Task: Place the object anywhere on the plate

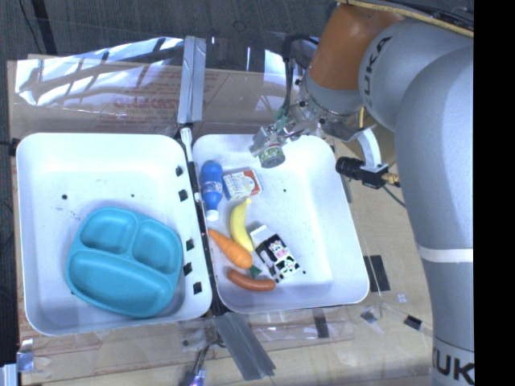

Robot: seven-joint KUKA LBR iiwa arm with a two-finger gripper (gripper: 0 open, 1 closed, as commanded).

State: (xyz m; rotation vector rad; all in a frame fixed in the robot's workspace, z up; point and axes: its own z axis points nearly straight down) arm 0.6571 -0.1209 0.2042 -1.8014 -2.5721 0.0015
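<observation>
Camera view: end effector (269,147) over far edge of right bin (342,215); finger state cannot be told, nothing seen between them. Blue plate (125,262) in left bin (48,167). Candidates along right bin's left side: banana (240,223), carrot (230,248), sausage (250,280), bottle (212,185); judged light, smooth, rounded, likely to roll, so take across mid-body.

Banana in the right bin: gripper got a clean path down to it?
Probably yes. The banana lies uncovered, top side exposed, though the carrot and milk carton crowd it. The gripper hangs above the same bin.

Bright, even light from overhead; glare streaks the clear plastic sheet (96,71) at upper left, shadows stay soft, focus slightly soft.
</observation>
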